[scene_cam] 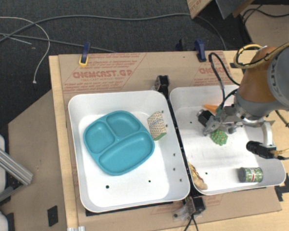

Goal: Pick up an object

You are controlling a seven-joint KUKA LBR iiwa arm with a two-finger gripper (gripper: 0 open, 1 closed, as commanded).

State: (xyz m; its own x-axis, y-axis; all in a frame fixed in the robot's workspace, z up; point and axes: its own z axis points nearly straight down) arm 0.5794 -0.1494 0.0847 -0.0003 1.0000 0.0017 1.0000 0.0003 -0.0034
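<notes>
The gripper [216,126] is low over the middle of the right bin [211,162], reaching in from the right. A green, bumpy object [219,138] lies directly under and just in front of it, touching or nearly touching it. An orange piece [211,106] pokes out behind the gripper. A small green-labelled can [249,174] lies on its side in the bin's near right corner. At the bin's near left edge sits a yellowish-brown item [198,178]. In the left bin [90,184], a patterned paper cup [157,125] lies beside a blue divided plate [119,141].
The grey arm with its orange band [259,83] hangs over the right bin's far right side. A black part with a cable [260,149] sticks out at the right wall. The divider [176,135] between the bins runs just left of the gripper.
</notes>
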